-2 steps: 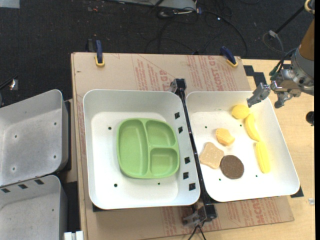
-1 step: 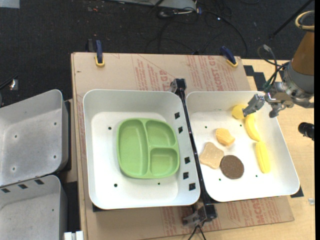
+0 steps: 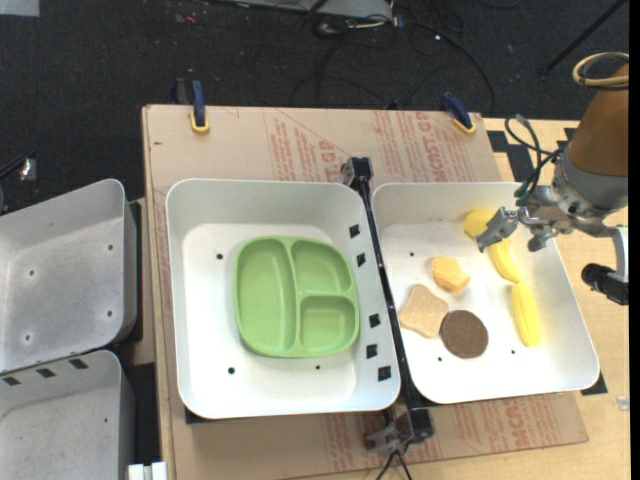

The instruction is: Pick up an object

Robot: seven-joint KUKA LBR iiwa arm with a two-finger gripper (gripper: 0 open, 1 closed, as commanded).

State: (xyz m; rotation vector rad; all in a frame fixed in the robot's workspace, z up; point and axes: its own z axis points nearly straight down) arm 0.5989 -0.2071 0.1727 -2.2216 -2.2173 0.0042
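The gripper (image 3: 515, 226) hangs over the upper right part of the right bin (image 3: 420, 203), its fingers spread apart with nothing between them; a banana (image 3: 506, 261) lies just below it, with a round yellow piece (image 3: 478, 221) just to the gripper's left; a corn cob (image 3: 525, 314) lies lower still, apart from the banana; left of the banana sit an orange chunk (image 3: 449, 273), a slice of bread (image 3: 424, 311) and a brown cookie (image 3: 464, 333), the bread touching the cookie; the left bin (image 3: 200, 208) holds a green divided plate (image 3: 297, 296), well apart from the gripper.
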